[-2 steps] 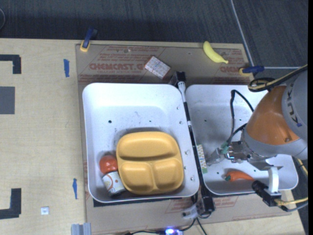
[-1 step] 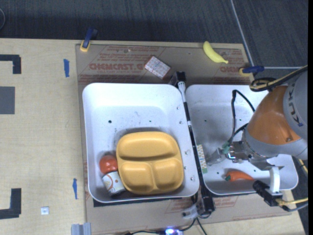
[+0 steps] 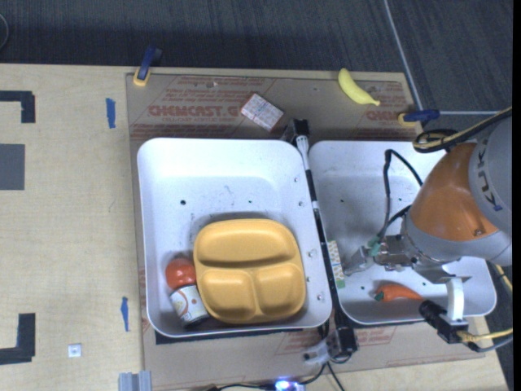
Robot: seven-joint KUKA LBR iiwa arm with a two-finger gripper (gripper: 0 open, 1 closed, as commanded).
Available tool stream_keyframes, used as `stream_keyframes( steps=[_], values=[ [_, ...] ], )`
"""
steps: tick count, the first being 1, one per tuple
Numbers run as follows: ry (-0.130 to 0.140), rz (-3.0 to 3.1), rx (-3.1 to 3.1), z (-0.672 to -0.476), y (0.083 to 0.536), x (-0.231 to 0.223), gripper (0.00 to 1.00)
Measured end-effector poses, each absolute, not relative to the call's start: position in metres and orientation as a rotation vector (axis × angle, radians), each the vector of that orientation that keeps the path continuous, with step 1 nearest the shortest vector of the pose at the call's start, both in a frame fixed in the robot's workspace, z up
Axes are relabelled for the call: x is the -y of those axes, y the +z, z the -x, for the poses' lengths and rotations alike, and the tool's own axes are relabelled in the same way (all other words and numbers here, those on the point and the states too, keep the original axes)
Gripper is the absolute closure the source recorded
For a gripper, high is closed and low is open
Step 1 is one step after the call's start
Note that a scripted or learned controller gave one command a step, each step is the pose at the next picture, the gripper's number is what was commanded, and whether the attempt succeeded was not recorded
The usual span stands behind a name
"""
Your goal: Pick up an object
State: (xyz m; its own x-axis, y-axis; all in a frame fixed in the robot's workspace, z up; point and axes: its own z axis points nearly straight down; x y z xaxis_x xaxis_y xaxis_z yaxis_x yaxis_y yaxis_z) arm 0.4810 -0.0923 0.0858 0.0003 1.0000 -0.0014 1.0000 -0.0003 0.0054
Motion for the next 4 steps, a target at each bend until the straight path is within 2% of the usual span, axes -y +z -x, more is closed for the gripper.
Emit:
stream_keyframes(
  steps=[4],
  values=[
    [0.004, -2.219, -2.218, -0.4813, 0.0858, 0.0933, 0.00]
  ],
)
